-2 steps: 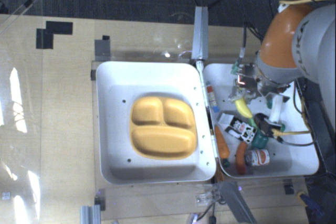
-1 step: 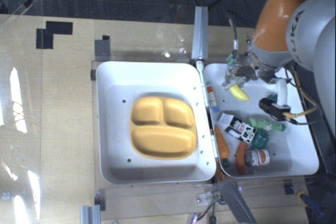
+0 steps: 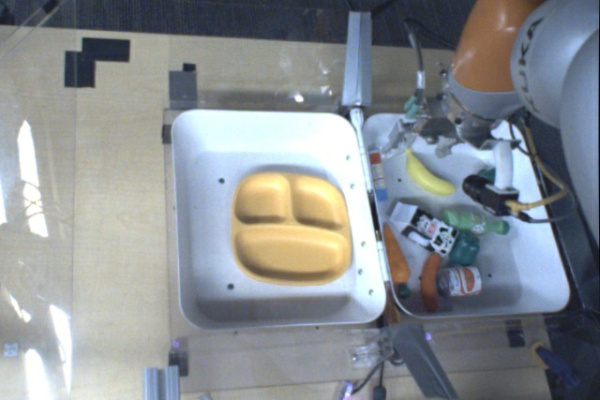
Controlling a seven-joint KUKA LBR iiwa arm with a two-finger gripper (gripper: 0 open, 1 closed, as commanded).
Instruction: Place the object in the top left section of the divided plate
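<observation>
1. The grey two-finger gripper (image 3: pixel 424 128) hovers over the right white bin (image 3: pixel 548 281) — whether its jaws are parted or grasp anything, I cannot tell.
2. The curved yellow banana (image 3: pixel 428 176) lies just below it, long axis running diagonally.
3. The yellow divided plate (image 3: pixel 291 228) sits well to the left — its top-left section (image 3: pixel 261 199) is bare.

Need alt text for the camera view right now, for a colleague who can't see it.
A yellow divided plate sits in the left white bin. The grey arm's tool hangs over the right white bin, above a yellow banana among small groceries.
</observation>
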